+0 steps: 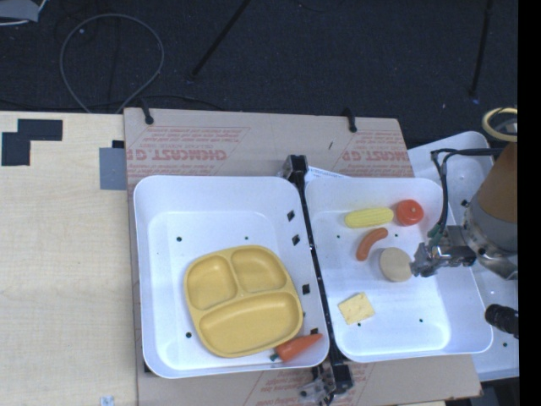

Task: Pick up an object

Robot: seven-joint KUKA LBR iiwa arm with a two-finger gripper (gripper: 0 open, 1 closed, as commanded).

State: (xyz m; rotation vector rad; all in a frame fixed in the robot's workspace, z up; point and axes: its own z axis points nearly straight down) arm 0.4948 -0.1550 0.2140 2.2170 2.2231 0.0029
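— We saw the arm [505, 194] come in as a broad orange-brown band over a grey wrist section, didn't we?

— We did, and a black cable [441, 194] looped off its side. The gripper [420, 263] was a cluster of small grey metal parts, dark at the joints; we couldn't make out screws or markings.

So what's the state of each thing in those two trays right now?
Yellow divided plate: flat in the left bin, compartments bare.
Carrot: lying at the plate's lower edge.
Corn cob: lying in the right bin.
Tomato: beside the corn.
Sausage: lying loose.
Beige round piece: resting next to the gripper.
Cheese: flat, apart.
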